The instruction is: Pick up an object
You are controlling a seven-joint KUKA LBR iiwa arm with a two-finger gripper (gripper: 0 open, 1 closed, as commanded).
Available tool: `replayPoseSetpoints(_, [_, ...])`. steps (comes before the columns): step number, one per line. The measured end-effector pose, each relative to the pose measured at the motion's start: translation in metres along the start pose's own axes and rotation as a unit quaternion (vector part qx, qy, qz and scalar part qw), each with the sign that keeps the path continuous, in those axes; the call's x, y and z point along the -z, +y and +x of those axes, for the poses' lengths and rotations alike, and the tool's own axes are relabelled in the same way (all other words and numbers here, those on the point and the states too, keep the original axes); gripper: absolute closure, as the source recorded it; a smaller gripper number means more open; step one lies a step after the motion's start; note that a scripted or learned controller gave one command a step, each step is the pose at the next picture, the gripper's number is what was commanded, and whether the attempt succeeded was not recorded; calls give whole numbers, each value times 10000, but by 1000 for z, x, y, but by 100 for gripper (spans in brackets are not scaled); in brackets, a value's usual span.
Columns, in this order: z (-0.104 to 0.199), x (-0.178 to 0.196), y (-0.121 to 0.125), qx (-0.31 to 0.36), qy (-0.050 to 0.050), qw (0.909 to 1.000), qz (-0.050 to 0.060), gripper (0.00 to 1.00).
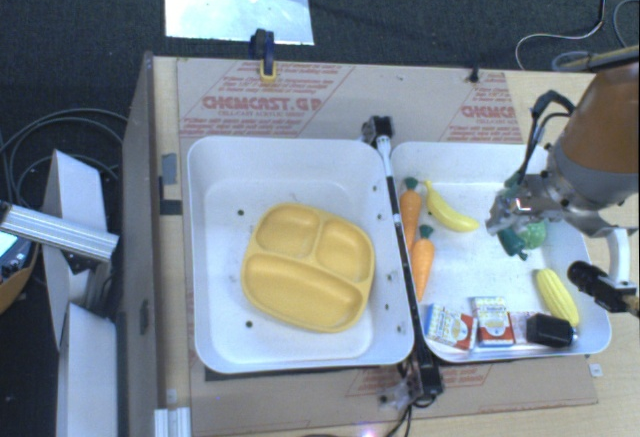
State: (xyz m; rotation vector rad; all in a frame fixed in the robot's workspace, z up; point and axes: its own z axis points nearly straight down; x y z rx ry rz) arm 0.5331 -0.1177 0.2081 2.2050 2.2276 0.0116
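Gripper (512,215) sits low over the right bin (600,330), directly above a small green object (522,237) that shows just beneath and partly behind it. Whether the gripper is spread or pinching cannot be told from this angle, so no grasp is confirmed. Judgement: approach looks done, the lift is not; the green object appears to rest on the bin floor. Its shape is too hidden to give a long axis. Left of the gripper lies a yellow banana (450,213), long axis slanting down and away from the gripper. Below the gripper, a corn cob (556,296) slants the same way. Further left, two carrots (415,235) lie beside the divider, green tops up. Far left, a yellow tray (308,267) sits in the left bin (215,255).
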Motion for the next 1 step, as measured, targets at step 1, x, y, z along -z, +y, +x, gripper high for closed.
replayPoseSetpoints(1, [53,23,54,6,4,10000,9,100])
